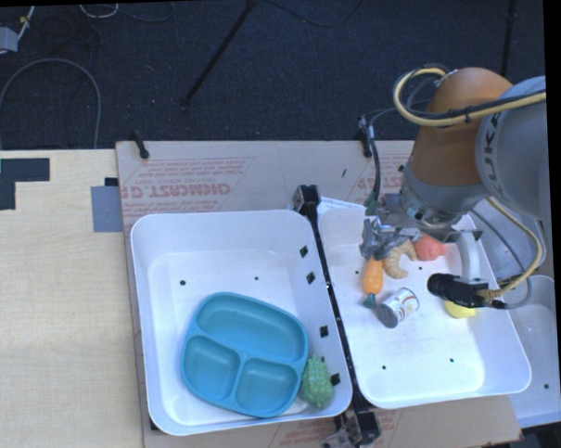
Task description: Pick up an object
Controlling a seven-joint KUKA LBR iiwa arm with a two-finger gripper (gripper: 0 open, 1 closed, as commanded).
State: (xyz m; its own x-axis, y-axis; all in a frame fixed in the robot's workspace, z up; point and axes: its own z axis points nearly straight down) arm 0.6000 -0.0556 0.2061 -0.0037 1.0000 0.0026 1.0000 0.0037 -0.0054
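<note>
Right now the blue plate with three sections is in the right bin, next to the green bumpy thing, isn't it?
Not quite. The blue plate lies in the left bin, not the right one. The rest holds: the green bumpy thing sits right beside it, at the plate's lower right edge. The camera view shows this. The right bin holds the small orange carrot-like toy and other small things.

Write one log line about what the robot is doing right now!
arm: over right bin | gripper: low by carrot | held: nothing seen | left bin: blue plate
</note>
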